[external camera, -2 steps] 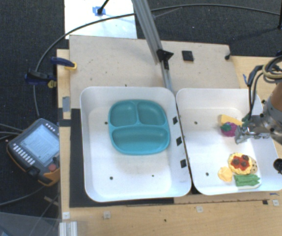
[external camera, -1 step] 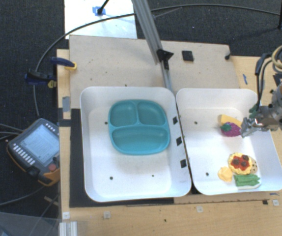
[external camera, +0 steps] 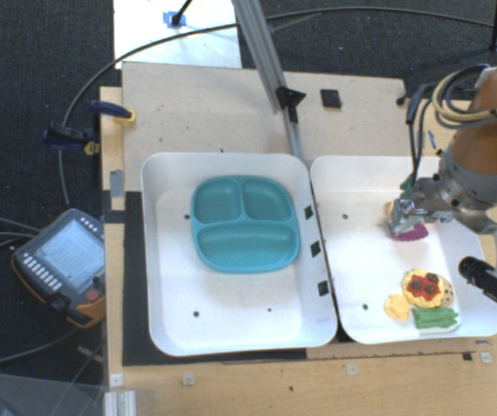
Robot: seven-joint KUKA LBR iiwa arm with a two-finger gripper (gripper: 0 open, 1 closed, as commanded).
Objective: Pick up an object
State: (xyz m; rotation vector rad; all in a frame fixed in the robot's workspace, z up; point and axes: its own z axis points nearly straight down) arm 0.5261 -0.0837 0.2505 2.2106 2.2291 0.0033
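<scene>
Purple toy [external camera: 415,231] lies in the right bin [external camera: 361,258], above the pizza toy [external camera: 426,289], under my end effector [external camera: 407,221]; grip unclear, so next I'd clamp and lift.

So the bench [external camera: 231,111] carries two bins side by side. The left bin [external camera: 166,302] has a divided plate [external camera: 245,224] sitting roughly in its middle, a bit toward the far side. The right bin [external camera: 361,258] has the tool [external camera: 404,217] over its far right part, right above a small object [external camera: 413,232]. Near the right bin's near right corner sits a cluster of toy food [external camera: 423,299]. A teach pendant [external camera: 62,267] lies off the bench on the floor, left.
</scene>
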